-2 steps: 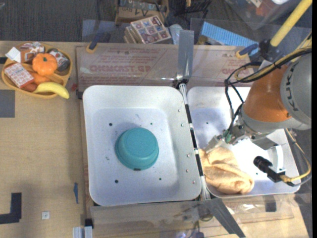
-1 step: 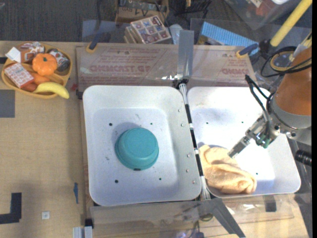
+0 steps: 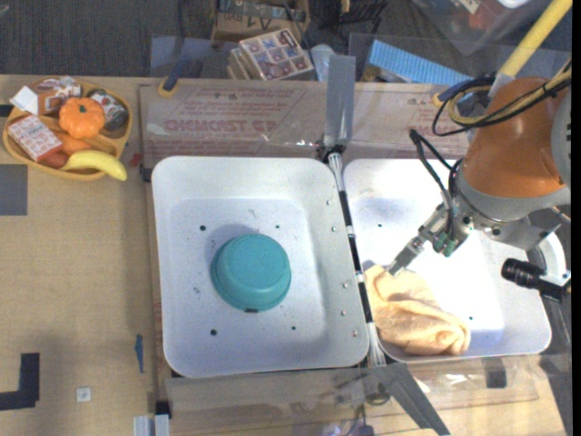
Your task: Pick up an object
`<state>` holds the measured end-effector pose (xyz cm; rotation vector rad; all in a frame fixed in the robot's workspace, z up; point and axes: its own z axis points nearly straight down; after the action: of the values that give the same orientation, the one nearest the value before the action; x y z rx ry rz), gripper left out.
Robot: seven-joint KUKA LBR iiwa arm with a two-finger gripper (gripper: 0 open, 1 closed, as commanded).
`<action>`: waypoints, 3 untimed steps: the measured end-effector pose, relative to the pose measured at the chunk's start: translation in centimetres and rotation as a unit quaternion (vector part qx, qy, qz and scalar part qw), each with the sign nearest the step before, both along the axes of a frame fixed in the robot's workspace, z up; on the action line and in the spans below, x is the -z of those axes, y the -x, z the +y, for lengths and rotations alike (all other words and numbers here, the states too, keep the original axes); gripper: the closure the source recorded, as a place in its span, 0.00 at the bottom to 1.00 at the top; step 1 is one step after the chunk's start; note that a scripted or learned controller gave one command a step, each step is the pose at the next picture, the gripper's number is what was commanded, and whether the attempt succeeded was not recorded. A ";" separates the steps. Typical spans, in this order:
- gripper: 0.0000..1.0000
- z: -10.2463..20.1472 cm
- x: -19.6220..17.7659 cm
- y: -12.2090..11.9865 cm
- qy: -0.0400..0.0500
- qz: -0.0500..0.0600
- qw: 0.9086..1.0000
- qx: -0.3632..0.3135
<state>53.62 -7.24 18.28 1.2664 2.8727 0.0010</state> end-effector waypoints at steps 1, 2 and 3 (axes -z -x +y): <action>0.00 -7.9 9.0 3.2 0.000 -0.003 1.000 0.000; 0.00 -3.8 9.3 -0.9 0.000 -0.006 0.992 0.122; 1.00 -3.8 8.5 -1.0 -0.002 -0.007 0.992 0.124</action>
<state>54.65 -11.09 9.80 1.6070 2.6842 0.0134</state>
